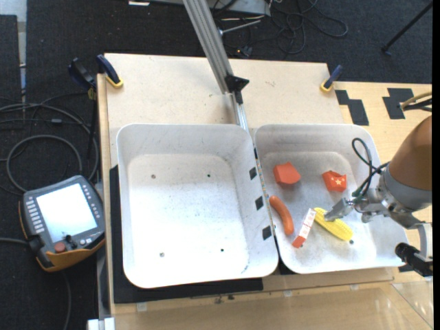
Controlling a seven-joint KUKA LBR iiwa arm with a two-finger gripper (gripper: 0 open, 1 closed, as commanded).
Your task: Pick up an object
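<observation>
The grey arm with its orange band reaches in from the right, and its two-finger gripper (pixel 338 212) sits low in the right white bin (pixel 357 139), its tips right at the upper end of a yellow corn cob (pixel 335 225); whether the tips are apart or pressed together cannot be told, and the cob lies flat on the bin floor. The right bin holds five things. Taking the cob as landmark: one small red-and-white packet (pixel 303 227) lies just to its left, one orange sausage-shaped piece (pixel 282 214) further left, one orange-red block (pixel 287 174) up and to the left, and one small red piece (pixel 335 180) directly above. A black cable (pixel 364 158) loops above the gripper. The left white bin (pixel 130 205) lies well to the left, past a slanted metal rail (pixel 210 36).
</observation>
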